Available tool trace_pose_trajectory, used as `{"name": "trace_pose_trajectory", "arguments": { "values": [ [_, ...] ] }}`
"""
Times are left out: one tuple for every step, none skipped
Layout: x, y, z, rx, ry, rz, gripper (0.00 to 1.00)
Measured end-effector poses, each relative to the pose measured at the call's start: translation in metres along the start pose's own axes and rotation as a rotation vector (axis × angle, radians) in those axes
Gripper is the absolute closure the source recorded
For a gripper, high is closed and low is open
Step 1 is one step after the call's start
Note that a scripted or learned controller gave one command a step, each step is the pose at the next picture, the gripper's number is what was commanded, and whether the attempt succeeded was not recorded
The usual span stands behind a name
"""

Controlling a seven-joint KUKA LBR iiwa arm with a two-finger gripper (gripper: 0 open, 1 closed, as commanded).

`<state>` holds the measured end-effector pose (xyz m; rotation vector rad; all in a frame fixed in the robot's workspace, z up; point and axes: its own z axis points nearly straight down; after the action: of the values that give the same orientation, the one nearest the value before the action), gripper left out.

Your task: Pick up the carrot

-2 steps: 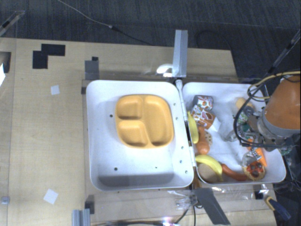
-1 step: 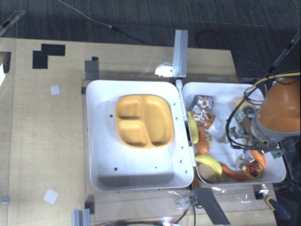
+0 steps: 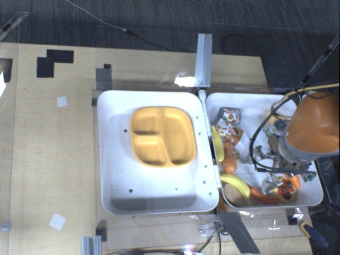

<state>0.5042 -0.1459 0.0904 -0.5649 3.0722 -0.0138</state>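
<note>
My gripper [image 3: 279, 180] hung low over the front right corner of the right bin [image 3: 255, 101], directly above the clutter there. The wrist and cabling blocked the view, so I could not tell whether the jaws stood apart or together, and nothing could be seen held between them.

The carrot [image 3: 290, 187], as best I could judge, was the orange piece in that front right corner, just beside and partly under the tool. Only a short stretch showed: bright orange, smooth, with a darker mark near one end. Its long axis could not be read.

A red sausage-like piece [image 3: 264, 196] lay touching or nearly touching it toward the left, with a banana [image 3: 236, 186] beyond that.

Judgement for the step: the descent should centre on the orange piece alone, jaws set across its narrow width, clear of the red piece and of the bin's front wall. A smooth tapered body may squirt out; grip the thicker part. Risk: catching the neighbour instead.

The left bin [image 3: 114, 158] held a yellow divided tray [image 3: 162, 135].
</note>
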Motion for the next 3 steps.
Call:
{"name": "trace_pose_trajectory", "arguments": {
  "values": [
    [0.0, 0.0, 0.0, 0.0, 0.0, 0.0, 0.0],
    [0.018, -0.026, -0.009, -0.007, 0.007, 0.083, 0.0],
    [0.016, -0.028, 0.001, -0.006, 0.006, 0.1, 0.0]
  ]
}}
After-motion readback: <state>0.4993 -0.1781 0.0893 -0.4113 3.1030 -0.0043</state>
